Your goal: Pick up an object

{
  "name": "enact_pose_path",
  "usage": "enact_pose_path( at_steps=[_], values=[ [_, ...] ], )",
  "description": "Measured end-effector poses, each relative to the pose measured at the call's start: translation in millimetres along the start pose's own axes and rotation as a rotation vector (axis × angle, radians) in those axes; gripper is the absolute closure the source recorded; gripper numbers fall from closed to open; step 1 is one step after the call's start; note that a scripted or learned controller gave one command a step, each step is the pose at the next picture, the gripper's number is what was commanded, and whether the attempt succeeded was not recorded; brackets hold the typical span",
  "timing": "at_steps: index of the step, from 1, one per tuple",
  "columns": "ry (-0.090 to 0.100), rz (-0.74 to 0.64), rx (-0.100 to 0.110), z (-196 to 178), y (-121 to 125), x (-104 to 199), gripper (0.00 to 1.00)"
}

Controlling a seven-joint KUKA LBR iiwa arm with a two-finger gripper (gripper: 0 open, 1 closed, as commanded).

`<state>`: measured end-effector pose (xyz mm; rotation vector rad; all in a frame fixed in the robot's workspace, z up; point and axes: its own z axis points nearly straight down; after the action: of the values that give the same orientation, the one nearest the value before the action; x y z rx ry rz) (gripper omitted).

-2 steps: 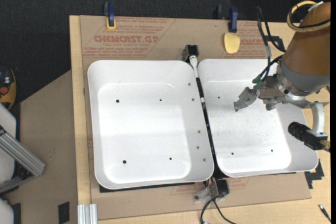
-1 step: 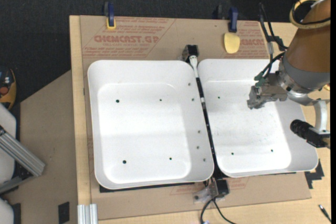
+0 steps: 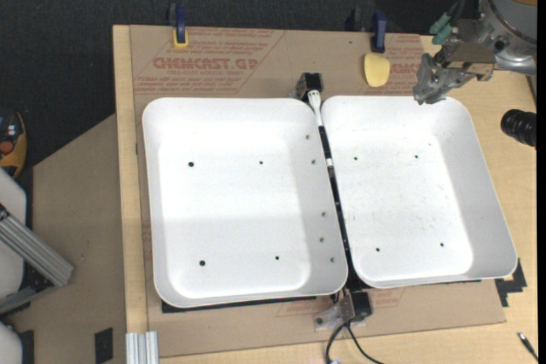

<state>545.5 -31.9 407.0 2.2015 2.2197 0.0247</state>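
Note:
A small pale yellow object lies on the cardboard behind the right bin, outside both bins and near a blue clamp. My gripper hangs over the back rim of the right bin, a short way to the right of the yellow object and apart from it. I see nothing held at its tip. The arm comes in from the upper right.
The left bin and the right bin sit side by side on a cardboard sheet. Two blue clamps pin the sheet's back edge. A black connector sits between the bins at the back. A black knob stands at the right.

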Motion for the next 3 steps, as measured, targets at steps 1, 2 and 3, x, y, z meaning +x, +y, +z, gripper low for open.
enact_pose_path(
  at_steps=[1,2,3],
  values=[
    [0.001,0.002,0.025,91,59,55,1.0],
    [0.0,0.005,0.026,164,91,90,1.0],
    [-0.001,0.01,0.018,116,77,59,1.0]
  ],
)
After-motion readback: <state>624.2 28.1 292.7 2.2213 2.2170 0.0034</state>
